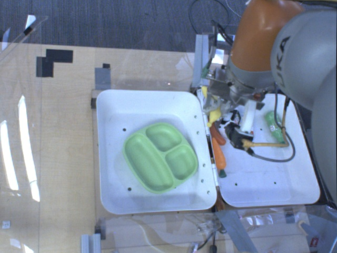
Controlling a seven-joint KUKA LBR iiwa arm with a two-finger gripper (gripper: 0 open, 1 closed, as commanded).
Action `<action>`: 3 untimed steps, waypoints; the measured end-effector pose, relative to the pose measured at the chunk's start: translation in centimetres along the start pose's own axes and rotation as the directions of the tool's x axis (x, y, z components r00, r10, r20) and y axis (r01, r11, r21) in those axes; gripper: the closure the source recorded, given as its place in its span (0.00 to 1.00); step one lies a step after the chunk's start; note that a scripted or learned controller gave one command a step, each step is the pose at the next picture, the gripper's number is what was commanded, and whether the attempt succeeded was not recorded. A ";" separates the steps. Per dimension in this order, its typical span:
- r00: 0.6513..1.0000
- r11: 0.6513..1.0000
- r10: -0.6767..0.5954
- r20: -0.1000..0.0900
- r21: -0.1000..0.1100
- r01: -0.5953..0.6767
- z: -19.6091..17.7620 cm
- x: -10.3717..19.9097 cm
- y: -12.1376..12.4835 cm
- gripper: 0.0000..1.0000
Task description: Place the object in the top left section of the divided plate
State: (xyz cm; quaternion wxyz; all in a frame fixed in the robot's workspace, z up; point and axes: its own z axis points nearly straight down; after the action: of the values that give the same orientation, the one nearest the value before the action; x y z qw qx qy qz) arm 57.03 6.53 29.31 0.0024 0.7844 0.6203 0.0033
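Gripper (227,121) low over right white bin (274,186), finger state indiscernible; orange carrot (219,154), green object (274,124) alongside; green divided plate (160,156) well apart.

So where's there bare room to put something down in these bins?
Left bin: white floor all around the green divided plate, widest at its left. Right bin: bare near edge. Crowded upper left, with carrot, green object and pincer.

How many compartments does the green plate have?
3. The green divided plate in the left bin has one long compartment along its lower-left side and two smaller ones: upper and right. None look hidden.
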 end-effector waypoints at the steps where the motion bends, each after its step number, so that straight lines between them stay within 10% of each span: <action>1: 0.999 0.999 -0.038 0.002 0.008 0.038 10.7 -3.0 -5.6 1.00; 3: 0.992 0.992 -0.123 0.000 0.006 0.123 9.4 0.5 -4.7 1.00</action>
State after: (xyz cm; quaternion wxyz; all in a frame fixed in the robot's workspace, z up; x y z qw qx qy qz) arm 52.62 8.15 19.90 0.0003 0.7446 0.6675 0.0009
